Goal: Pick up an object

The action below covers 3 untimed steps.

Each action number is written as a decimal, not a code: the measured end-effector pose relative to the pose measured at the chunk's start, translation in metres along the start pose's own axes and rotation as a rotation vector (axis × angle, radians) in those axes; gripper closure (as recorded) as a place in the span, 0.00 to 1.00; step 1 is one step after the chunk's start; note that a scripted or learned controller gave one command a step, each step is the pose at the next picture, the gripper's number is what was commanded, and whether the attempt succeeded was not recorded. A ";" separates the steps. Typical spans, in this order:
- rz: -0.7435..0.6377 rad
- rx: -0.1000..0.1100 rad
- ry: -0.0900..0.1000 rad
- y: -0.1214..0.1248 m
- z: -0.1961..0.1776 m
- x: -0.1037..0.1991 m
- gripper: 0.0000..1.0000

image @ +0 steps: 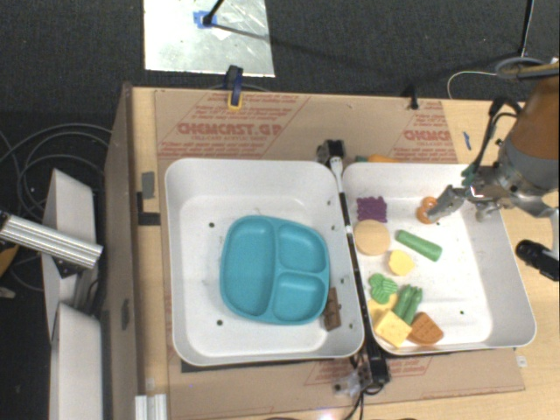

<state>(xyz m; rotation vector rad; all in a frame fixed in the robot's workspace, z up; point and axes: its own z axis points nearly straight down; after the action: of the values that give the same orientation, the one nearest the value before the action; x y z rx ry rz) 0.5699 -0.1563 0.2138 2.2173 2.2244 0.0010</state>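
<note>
Bench [262, 121] is lying under both bins, its brown board printed with red lettering. Left bin [201, 191] is carrying a blue divided plate [274, 269], which is sitting flat near the bin's middle with three compartments facing up. Right bin [490, 296] is carrying the small items, all crowding toward its left half. Arm [534, 138] is reaching in from the right, its grey body and orange band hanging over the right bin's upper right corner. Gripper [464, 195] is sitting low over the upper part of the right bin, and one finger [448, 201] is slanting down toward the left; the jaws are standing apart with nothing between them. An orange ring-shaped piece [427, 209] is lying just beside that fingertip, apparently not gripped. A green cylinder [418, 244] is lying tilted below the ring. A purple piece [372, 208] is resting near the bin's upper left wall, with a tan round piece [371, 237] just below it. A yellow round piece [401, 262] is sitting between the tan piece and the green cylinder. Lower down, green leafy pieces [395, 294] are bunching together, touching a yellow wedge [391, 328] and an orange waffle-textured piece [426, 329] near the bin's lower left corner.
</note>
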 end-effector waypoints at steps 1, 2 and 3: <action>0.001 0.013 0.005 -0.066 0.092 0.041 0.00; 0.003 0.004 0.002 -0.084 0.120 0.055 0.00; -0.004 -0.010 -0.003 0.031 0.128 0.039 0.00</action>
<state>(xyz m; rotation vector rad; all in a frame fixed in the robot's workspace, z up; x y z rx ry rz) 0.6006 -0.1170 0.0856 2.2066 2.2224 0.0092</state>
